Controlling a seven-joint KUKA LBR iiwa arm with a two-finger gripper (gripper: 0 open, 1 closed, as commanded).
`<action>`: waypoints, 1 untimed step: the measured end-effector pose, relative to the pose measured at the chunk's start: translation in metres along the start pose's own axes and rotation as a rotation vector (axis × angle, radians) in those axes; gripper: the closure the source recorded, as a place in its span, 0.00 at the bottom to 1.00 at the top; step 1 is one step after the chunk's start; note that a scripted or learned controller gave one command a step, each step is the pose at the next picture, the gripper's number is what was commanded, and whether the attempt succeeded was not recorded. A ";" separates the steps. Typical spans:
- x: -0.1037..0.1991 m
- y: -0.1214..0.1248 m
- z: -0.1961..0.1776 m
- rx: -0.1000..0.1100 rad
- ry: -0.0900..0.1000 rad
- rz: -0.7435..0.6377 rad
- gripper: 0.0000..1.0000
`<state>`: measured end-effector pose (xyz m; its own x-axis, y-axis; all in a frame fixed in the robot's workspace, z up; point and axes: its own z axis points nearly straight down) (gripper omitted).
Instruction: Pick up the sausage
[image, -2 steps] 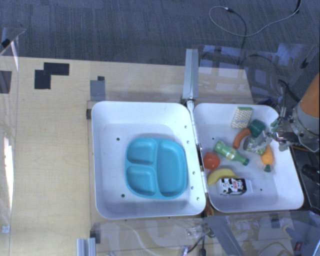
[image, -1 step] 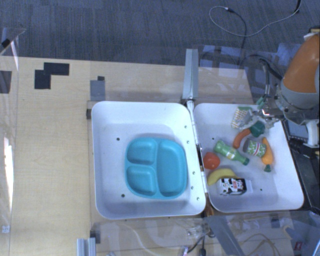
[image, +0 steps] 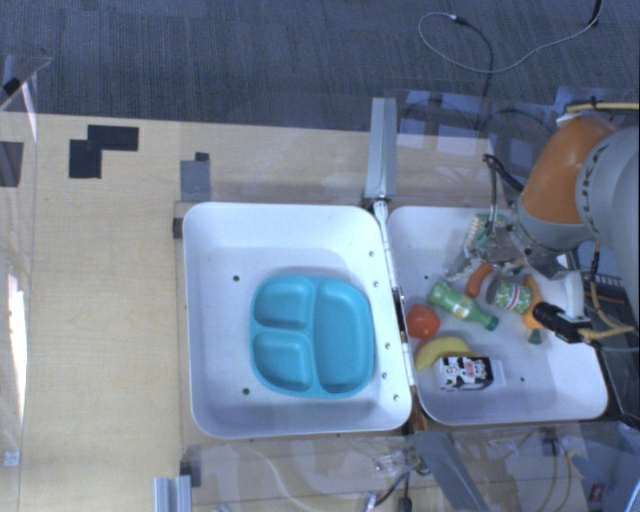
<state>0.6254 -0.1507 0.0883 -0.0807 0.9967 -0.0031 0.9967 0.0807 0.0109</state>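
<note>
A: Camera view, right bin. Where is the sausage from the gripper?

B: Just below it, on the side toward the bottom of the frame and a touch toward the left bin. I take the short reddish-orange piece to be the sausage. It is small and partly crowded by other items, so that is a judgement.

A: What crowds it?

B: A can lies just beside it, on the side toward the arm and a little further from the gripper. A green bottle lies beyond it, further down the frame. The sausage seems to touch the can, though I cannot be sure.

A: How does its long axis run?

B: As far as I can tell it runs at a slant, from the gripper's side down and away toward the left bin. Only a short stretch shows, so the angle is rough.

A: Is the gripper open or closed?

B: I cannot tell. The wrist hardware is a tangle of grey and wire from this angle, and nothing visibly sits in the gripper.

A: So what does the coming move depend on?

B: A short drop, nearly straight down with a slight shift toward the left bin. The grip should probably close across the slanted axis. The can is the likely snag, since it is close enough to be nudged or caught instead.
</note>
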 end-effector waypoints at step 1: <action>0.001 0.003 -0.011 -0.004 0.002 -0.003 1.00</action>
<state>0.6277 -0.1492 0.0997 -0.0840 0.9965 -0.0015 0.9964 0.0840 0.0146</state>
